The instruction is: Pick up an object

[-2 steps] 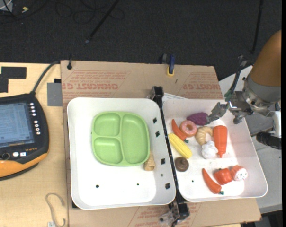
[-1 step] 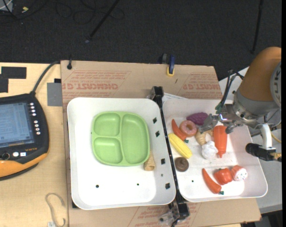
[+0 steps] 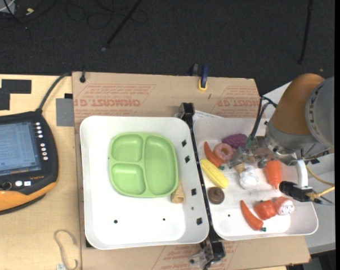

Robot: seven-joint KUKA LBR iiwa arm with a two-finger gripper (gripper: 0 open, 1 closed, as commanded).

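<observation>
Apparently the jaws (image 3: 250, 161) (opening unclear) hover over toy food (image 3: 247, 179).

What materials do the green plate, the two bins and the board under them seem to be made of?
Green plate: likely plastic, smooth and matte, with moulded compartments and rounded edges. Bins: probably thin white plastic, slightly glossy, with rounded rims. Board: corrugated cardboard, going by its brown colour and red printed lettering.

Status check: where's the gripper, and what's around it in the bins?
Gripper low in right bin, among toy food. White ball and orange carrot right beside it. Green plate in left bin, untouched.
</observation>
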